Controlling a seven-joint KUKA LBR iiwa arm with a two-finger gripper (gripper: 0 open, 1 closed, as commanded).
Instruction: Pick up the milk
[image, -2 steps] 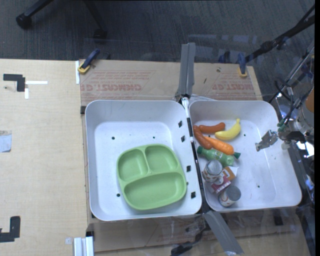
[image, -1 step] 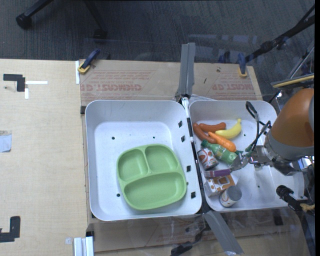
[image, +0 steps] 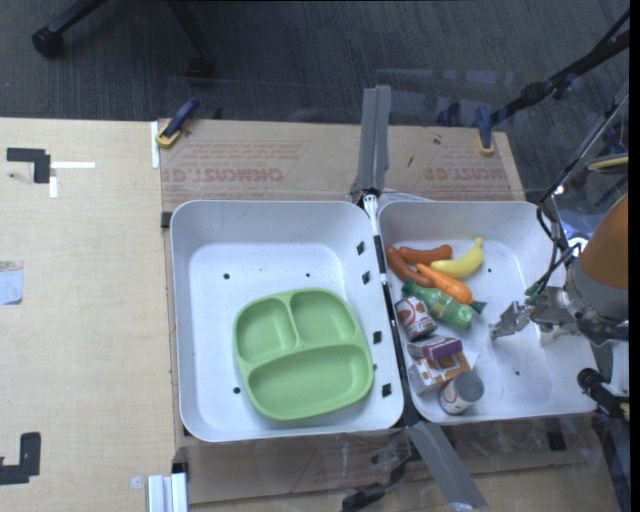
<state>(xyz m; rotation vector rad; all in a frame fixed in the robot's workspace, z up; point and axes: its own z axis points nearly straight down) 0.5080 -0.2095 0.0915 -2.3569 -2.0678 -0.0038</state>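
Over the right bin (image: 505, 395) our jaws (image: 508, 322) hang open with nothing in them, beside the milk (image: 437, 361) so we can reach it.

- The arm (image: 610, 270) is cut off by the right edge; just its orange band and wrist show
- the gripper (image: 508, 322) is too small and blurred to read its fingers
- the milk (image: 437, 362) carton's print is too small to read

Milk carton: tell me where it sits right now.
The milk carton lies in the right bin, near its front-left corner, between the soup can behind it and the tin in front.
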